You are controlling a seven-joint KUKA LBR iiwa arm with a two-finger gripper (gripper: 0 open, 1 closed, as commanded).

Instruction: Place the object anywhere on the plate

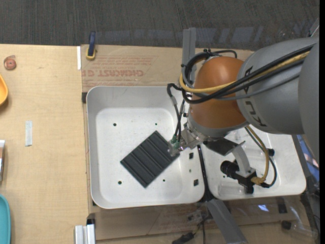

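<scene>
Dark ribbed plate (148, 158) in left bin (101, 111) — gripper (175, 146) at its corner, jaws unreadable

In the left white bin (101, 151), open floor surrounds a dark ribbed plate (147, 158) on its left, top and bottom, while the bulky grey and orange arm (244, 95) overhangs the bin's right wall.

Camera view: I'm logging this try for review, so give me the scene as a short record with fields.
arm: grey with orange band, reaching in from the right over the bins
gripper: at the right corner of the dark ribbed plate
dark ribbed plate: flat, tilted diagonally, in the left bin
left bin: white, shallow
right bin: white, partly under the arm
</scene>
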